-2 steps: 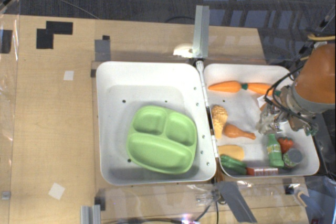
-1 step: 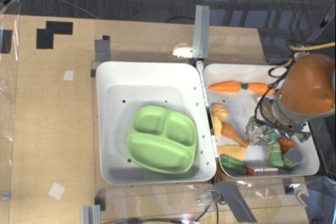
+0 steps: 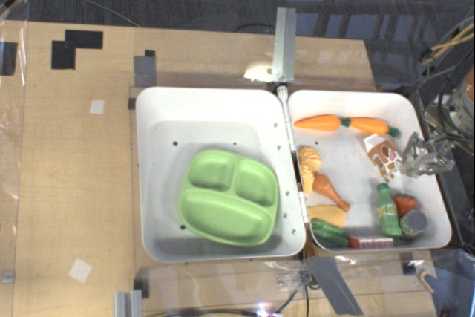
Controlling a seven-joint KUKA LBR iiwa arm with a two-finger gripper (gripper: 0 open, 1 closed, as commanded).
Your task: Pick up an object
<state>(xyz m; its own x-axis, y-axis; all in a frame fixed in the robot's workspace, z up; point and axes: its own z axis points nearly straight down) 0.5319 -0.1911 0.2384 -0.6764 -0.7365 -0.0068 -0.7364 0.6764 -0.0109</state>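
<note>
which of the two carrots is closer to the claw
The right-hand carrot, lying nearer the right bin's right wall, is closer to the claw. The other carrot lies end to end with it, further left by the divider.

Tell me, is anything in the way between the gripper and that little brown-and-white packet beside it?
Nothing visible is. The gripper sits at the right bin's right edge, right next to the brown-and-white packet, with bare white floor around the packet. The carrots lie further back, and the green bottle nearer the front.
</note>
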